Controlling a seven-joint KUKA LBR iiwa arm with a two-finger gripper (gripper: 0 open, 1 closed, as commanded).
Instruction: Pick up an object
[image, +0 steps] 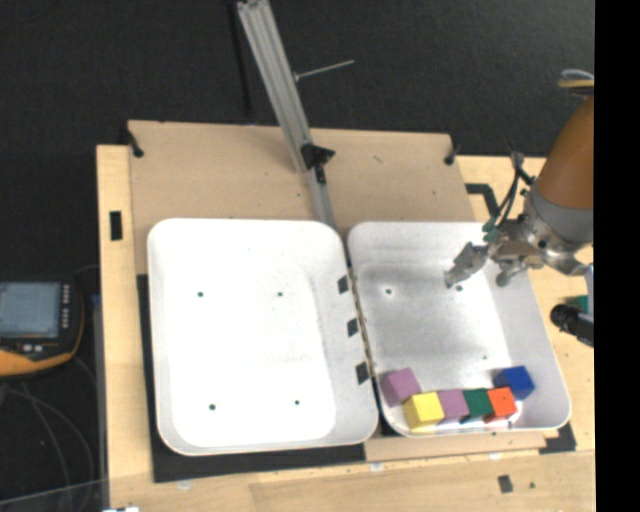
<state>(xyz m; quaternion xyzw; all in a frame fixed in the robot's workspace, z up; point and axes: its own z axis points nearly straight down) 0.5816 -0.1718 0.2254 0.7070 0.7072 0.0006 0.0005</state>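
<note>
Several small blocks lie along the front edge of the right bin (420, 250): a purple block (400, 384), a yellow block (424, 408), a second purple block (453, 404), a green block (477, 402), an orange block (500, 402) and a blue block (516, 380). My gripper (483, 268) hovers over the back right part of the same bin, well away from the blocks. Its two fingers (462, 266) are spread apart with nothing between them.
The left bin (250, 330) sits beside the right one, with black clips along their shared edge. A slanted metal rail (285, 100) rises from behind the bins. A grey handheld device (35, 315) lies off the bench at the far left.
</note>
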